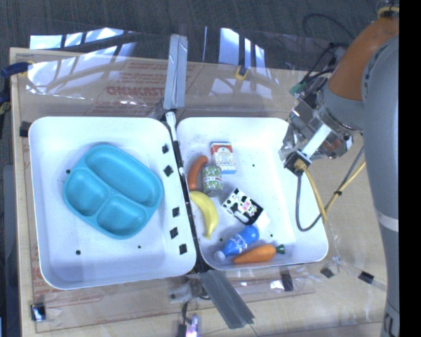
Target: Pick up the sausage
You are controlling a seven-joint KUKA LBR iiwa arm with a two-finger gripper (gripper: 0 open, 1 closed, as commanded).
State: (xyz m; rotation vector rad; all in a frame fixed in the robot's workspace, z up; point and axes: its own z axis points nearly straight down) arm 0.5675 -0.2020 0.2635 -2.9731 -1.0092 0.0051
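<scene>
The sausage (196,172) is a short orange-brown link lying near the left wall of the right bin (266,128). It sits against a small green can (212,179). My gripper (299,133) hangs over the right rim of that bin, well to the right of the sausage and apart from it. Nothing shows held at the gripper.
The right bin also holds a small red-and-white carton (223,156), a banana (207,213), a cow-patterned box (241,206), a blue bottle (240,241) and a carrot (256,253). A blue divided plate (112,188) lies in the left bin (49,258).
</scene>
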